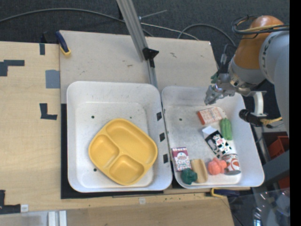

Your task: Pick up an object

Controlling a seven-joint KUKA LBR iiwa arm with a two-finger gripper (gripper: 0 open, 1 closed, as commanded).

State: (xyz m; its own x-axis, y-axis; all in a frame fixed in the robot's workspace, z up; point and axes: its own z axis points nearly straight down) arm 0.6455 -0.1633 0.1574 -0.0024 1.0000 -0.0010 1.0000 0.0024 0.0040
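Left bin: yellow divided tray, alone. Right bin: small items crowd the near-right part, orange packet farthest back. Tool hangs just behind packet; grip width — cannot tell. Risk: crowded items, fingers may nudge a neighbour and close on nothing.

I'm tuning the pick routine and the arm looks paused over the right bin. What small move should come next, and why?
Probably a short move toward the camera and down: the gripper sits near the right bin's far edge, above bare floor, and the closest item, the tan packet, lies just nearer the camera, beside the green object.
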